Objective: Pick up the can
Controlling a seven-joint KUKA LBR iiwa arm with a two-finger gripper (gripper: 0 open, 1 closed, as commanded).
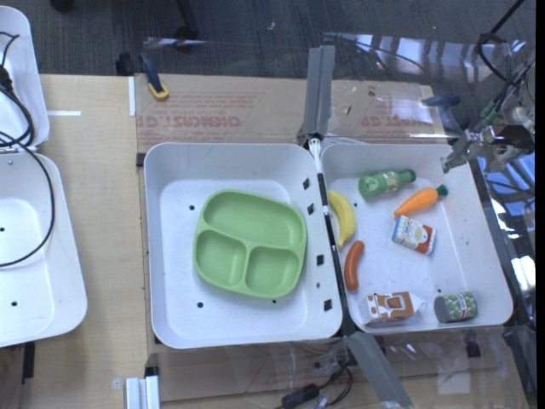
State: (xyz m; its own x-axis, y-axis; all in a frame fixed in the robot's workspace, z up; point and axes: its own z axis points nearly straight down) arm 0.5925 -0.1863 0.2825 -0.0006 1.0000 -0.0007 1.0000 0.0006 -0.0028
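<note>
Two bins: you have a left bin (162, 228) and a right bin (485, 254) side by side on the bench, touching along their shared wall.
Left bin: you see a green divided plate (249, 243) lying flat near its middle.
Can: your target, a can (456, 307) with a green label, lies on its side in the right bin's near right corner.
Near neighbours: a small carton (392, 308) sits along the near edge, just left of the can and apart from it.
Middle of right bin: a juice box (414, 233) lies there, with a carrot (419, 200) just above it.
Far edge: a green bottle (385, 182) lies on its side.
Left wall of right bin: a banana (343, 216) and a sausage (353, 264) lie along it.
Gripper: your gripper (467, 150) appears to hang over the right bin's far right corner, well apart from the can; the picture is too blurred there, so whether it is released or clenched cannot be told.
</note>
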